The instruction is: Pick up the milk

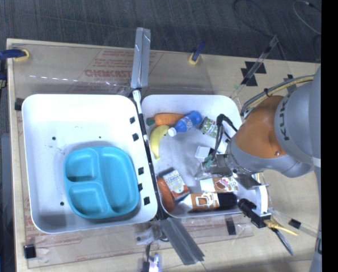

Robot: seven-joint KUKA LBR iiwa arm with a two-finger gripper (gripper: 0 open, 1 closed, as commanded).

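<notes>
Milk (174, 182), a small carton lying flat just left of the gripper (210, 164), likely light, thin-walled and crushable, so pinch gently across its narrow sides; grip state cannot be told.

Blue tray (101, 180), white bins (38, 152), yellow banana (156, 140), orange carrot (168, 119), blue-capped bottle (187, 122).

The milk (174, 183) (a small carton with a printed, orange-and-white face) is lying flat and slightly tilted in the right bin (180, 103), near its front wall, just beside the divider between the bins.
</notes>
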